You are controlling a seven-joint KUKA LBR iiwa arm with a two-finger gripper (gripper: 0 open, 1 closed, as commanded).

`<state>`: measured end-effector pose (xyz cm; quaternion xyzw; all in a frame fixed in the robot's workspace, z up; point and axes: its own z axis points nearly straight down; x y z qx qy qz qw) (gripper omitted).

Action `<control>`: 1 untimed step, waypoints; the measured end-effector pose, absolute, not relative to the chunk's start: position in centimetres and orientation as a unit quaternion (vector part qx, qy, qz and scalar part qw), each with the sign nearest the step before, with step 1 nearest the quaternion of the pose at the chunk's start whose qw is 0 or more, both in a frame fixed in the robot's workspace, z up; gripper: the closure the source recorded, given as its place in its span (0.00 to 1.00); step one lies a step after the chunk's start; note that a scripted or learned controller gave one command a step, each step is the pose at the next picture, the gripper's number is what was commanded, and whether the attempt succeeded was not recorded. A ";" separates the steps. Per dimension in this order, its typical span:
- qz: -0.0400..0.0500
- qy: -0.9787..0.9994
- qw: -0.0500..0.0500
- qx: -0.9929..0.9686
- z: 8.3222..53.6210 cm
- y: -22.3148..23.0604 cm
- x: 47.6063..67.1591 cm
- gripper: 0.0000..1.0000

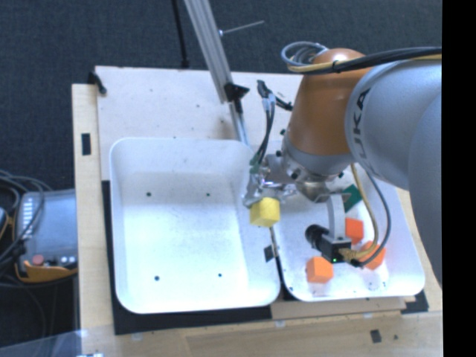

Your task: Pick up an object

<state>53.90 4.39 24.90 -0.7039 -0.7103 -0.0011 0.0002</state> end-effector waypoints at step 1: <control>-0.001 -0.710 0.001 -0.704 25.4 9.3 53.3 1.00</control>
